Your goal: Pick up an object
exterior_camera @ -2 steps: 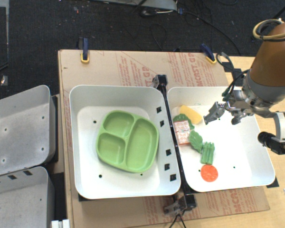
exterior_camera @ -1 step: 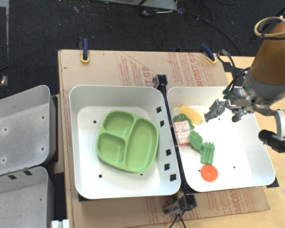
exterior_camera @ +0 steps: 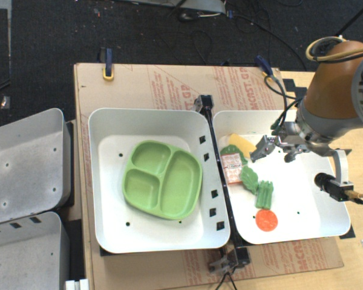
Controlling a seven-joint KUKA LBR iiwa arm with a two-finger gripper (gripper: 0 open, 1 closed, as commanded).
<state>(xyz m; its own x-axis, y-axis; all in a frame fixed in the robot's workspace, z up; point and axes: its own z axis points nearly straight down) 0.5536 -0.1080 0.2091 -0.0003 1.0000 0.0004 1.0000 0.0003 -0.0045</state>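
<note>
Two shallow white bins sit side by side on a brown board. The left bin (exterior_camera: 103, 162) carries a light green divided plate (exterior_camera: 163, 179) with three compartments, lying flat near the bin's middle.

The right bin (exterior_camera: 308, 222) holds the small things, all gathered along its left wall. Toward the far left corner lies a yellow piece (exterior_camera: 242, 143), with a small green bit (exterior_camera: 229, 150) just at its near side. Just nearer the viewer is a small pink and white packet (exterior_camera: 232, 165), touching the wall side of the bin. Next comes a green toy (exterior_camera: 258, 187), long and lumpy, running slantwise toward the bin's near edge. A flat orange-red disc (exterior_camera: 266, 220) rests just beyond its lower end, close to the near edge.

The arm comes in from the right, its orange band bulking above the far right corner of the right bin. The gripper (exterior_camera: 278, 150) hangs over the middle of the bin's far half, its two fingers spread apart with nothing between them. The left fingertip (exterior_camera: 257, 152) sits close to the yellow piece and the packet, though I cannot tell whether it touches either.
</note>
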